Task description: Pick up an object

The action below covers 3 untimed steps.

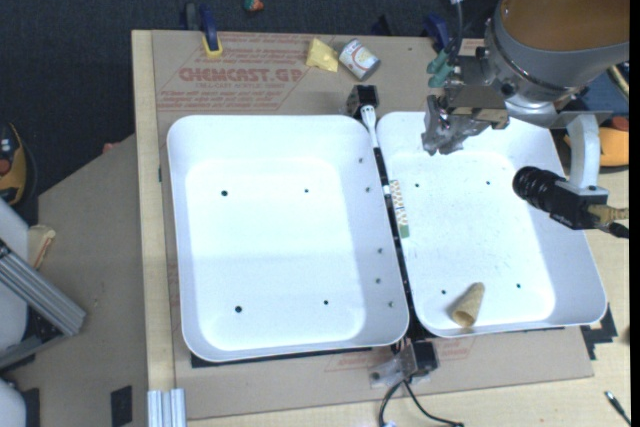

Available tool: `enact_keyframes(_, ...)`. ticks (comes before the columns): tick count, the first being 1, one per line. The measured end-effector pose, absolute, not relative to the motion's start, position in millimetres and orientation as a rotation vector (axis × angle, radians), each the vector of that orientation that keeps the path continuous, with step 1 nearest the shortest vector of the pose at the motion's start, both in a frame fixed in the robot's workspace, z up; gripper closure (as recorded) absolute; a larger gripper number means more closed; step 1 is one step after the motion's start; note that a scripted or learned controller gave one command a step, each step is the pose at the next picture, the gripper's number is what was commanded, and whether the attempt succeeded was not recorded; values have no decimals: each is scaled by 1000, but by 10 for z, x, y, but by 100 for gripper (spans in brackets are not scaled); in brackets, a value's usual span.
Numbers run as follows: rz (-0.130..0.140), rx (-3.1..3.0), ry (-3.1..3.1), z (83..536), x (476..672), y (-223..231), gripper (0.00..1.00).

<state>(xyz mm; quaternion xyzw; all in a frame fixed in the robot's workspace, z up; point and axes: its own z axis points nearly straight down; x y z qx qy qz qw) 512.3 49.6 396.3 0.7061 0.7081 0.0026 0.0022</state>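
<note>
My pincer (441, 139) hung over the right bin's (560, 315) upper-left corner, grip state unreadable. The tan cone-shaped object (466, 304) lay at the frame's lower right, well apart, needing a reach.

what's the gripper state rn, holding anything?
Gripper: over the far end of the right shallow white bin, open or shut cannot be told. The tan cone-shaped object lies at the bin's near edge, apart from it.
</note>
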Motion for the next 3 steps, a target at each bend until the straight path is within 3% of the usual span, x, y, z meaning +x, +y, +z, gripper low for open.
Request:
enact_keyframes(1,-10,2217,2235,3225,5226,1306,100)
enact_keyframes(2,-10,2219,2232,2548,5371,1869,100)
enact_keyframes(3,13,2216,2221,3222,5672,2023,100)
